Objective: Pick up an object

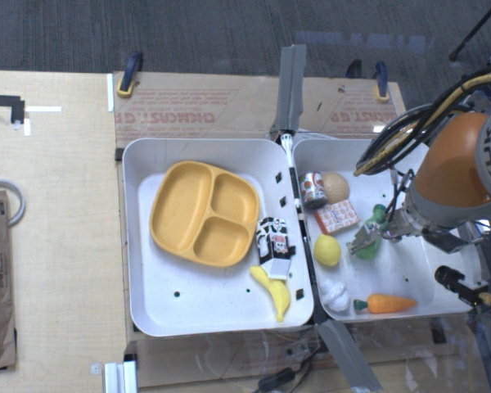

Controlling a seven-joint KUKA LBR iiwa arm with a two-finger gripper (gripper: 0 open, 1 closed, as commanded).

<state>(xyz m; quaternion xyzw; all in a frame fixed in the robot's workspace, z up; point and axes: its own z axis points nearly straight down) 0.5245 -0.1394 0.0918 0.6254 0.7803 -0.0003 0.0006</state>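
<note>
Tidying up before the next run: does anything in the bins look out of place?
Nothing looks spilled or broken. The black-and-white carton leans against the yellow tray in the left bin, partly over its rim.

A pale wooden bench point(49, 244) lies below dark grey carpet point(188, 19); right of the bench, printed cardboard point(196, 109) sits clamped under blue clips point(131, 70)

The arm point(454, 170) hides part of the right bin point(409, 305), cut off rightward.
</note>
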